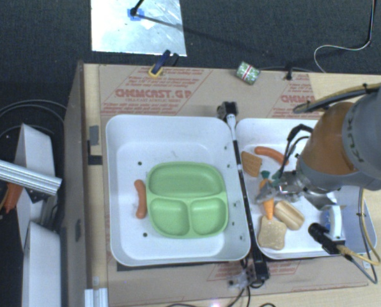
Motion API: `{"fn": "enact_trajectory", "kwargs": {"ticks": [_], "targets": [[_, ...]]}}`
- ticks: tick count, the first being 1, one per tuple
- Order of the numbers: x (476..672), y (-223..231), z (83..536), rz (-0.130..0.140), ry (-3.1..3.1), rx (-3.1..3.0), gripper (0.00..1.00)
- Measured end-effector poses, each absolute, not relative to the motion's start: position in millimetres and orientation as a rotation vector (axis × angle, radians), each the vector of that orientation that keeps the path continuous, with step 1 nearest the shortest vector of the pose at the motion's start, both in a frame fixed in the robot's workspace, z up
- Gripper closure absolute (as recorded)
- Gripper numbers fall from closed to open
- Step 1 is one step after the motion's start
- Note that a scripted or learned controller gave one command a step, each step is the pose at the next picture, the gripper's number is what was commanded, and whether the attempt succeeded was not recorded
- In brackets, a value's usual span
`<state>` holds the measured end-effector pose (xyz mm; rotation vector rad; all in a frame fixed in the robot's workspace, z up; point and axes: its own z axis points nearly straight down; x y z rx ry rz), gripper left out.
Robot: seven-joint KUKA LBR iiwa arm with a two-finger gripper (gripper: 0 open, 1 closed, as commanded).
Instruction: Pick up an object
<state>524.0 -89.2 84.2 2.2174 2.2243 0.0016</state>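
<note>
Hovering over a small upright carrot (265, 187), fingers (275, 188): grip state unclear

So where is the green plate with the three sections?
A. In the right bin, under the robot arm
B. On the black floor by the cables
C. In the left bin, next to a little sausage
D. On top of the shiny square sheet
C: the green plate sits in the left bin, with a small sausage lying beside its left edge.
</note>
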Motion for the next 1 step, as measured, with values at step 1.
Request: {"fn": "enact_trajectory", "kwargs": {"ticks": [1], "targets": [[524.8, -89.0, 94.7, 0.004, 2.225, 2.215, 1.00]]}}
